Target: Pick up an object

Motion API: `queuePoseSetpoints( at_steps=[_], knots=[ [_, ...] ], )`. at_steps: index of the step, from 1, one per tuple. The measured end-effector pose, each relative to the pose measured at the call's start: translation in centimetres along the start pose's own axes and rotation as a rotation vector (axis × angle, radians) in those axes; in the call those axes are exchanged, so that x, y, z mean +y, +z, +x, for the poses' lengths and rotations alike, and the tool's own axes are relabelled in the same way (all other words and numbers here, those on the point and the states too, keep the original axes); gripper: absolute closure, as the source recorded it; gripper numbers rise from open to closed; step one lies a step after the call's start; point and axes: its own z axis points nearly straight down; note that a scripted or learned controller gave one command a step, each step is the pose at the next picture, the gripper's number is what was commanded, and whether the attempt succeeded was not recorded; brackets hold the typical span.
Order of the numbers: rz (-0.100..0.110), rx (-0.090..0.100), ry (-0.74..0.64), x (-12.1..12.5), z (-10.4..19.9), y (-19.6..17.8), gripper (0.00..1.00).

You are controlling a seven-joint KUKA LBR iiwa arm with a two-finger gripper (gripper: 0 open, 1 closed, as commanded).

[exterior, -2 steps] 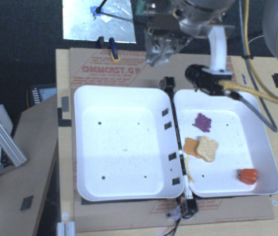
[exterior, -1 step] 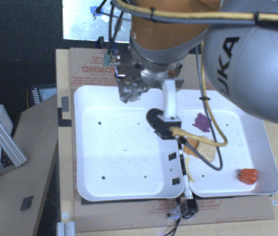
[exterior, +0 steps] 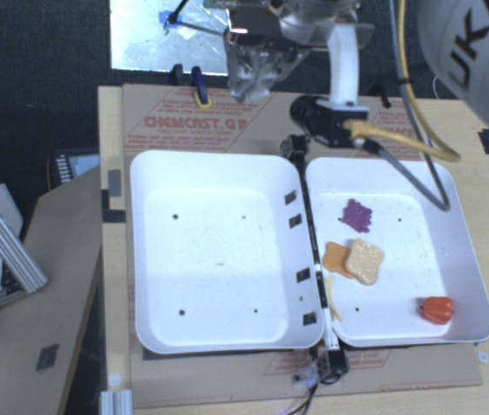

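The gripper [exterior: 249,85] hangs high beyond the bins' far edge; whether it is parted or closed cannot be told. Nothing is picked yet. The candidates lie well below and right of it in the right bin [exterior: 460,232]: purple grapes [exterior: 357,214], toast slice [exterior: 365,261], red-orange pepper [exterior: 435,309].

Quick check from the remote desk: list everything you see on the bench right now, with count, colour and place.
Shallow white plastic bins: two, side by side; left bin, right bin.
Purple grape-like cluster: one, right bin, towards the far side.
Tan toast-shaped slice: one, right bin, near the divider, overlapping the orange piece.
Flat orange piece: one, partly under the toast slice.
Small red-orange rounded object: one, right bin, near corner.
Brown printed cardboard sheet: one, beneath both bins.
Grey arm's pincer: one, above the cardboard beyond the left bin.
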Motion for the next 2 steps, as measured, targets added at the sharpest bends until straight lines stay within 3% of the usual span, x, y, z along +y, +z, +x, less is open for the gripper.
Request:
queuePoseSetpoints(
  at_steps=[1, 2],
  knots=[
    [0.018, -0.007, 0.012, -6.9, -8.4, 4.2, 1.00],
    [0.011, -0.004, 0.001, -0.5, -3.0, 3.6, 1.00]
  ],
)
